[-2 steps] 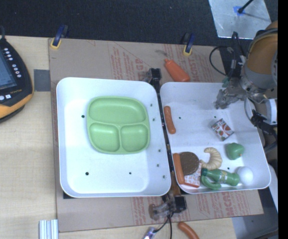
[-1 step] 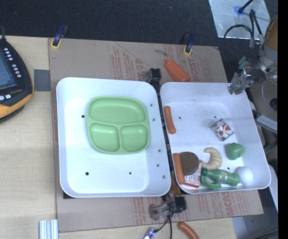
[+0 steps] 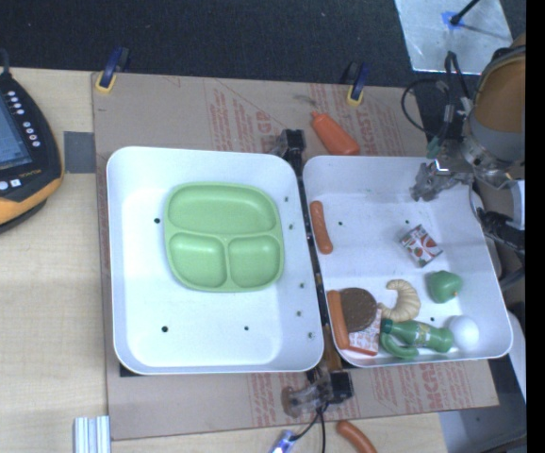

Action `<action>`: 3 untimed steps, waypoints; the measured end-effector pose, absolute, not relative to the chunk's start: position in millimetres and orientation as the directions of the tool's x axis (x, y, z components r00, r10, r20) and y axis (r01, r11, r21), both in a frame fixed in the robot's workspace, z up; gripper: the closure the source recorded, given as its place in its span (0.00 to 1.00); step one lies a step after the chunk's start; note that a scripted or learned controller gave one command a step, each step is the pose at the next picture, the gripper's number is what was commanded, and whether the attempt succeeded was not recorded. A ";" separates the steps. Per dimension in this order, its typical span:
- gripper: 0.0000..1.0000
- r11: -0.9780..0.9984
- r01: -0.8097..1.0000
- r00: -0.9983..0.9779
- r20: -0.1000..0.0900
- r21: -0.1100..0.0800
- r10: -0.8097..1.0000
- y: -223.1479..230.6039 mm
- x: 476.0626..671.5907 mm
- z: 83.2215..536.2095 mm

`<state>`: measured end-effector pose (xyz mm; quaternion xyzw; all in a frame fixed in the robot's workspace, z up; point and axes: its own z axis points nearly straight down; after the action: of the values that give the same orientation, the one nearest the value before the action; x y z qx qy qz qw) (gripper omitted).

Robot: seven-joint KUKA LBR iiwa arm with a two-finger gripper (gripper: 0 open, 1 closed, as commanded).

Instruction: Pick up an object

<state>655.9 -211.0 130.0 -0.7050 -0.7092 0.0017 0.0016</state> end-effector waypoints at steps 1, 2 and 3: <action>1.00 0.005 1.000 -0.005 -0.001 0.000 1.000 -211.8 656.6 150.5; 1.00 0.006 1.000 -0.006 0.001 -0.004 1.000 -211.1 656.3 136.0; 0.00 0.006 1.000 -0.006 0.001 -0.004 1.000 -211.1 656.4 136.3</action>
<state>656.4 -211.1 136.3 -0.7050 -0.7092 0.0010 0.0016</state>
